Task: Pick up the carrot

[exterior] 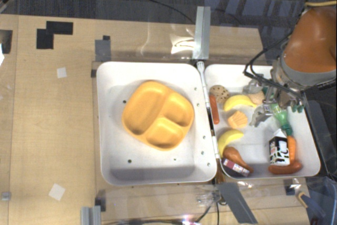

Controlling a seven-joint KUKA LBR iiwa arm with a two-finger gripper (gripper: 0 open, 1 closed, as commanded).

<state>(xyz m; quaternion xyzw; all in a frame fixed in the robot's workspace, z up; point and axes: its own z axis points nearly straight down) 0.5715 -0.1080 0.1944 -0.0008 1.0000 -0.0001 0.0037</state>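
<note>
The carrot [291,148] lies near the right wall of the right bin [310,129]. Its orange body points toward the front and its green top [284,121] points toward the back. My gripper [268,111] hangs just left of and behind the green top, above the bin floor. It is open with nothing between its fingers. The arm's orange band [313,39] rises over the bin's back right corner and hides that part of the bin.
The right bin also holds a black and white bottle [279,150] touching the carrot's left side, a sausage [285,168], two bananas [239,102], a cheese wedge [237,119], a cookie [218,93] and a hot dog [214,108]. A yellow divided plate [157,114] fills the left bin [113,166].
</note>
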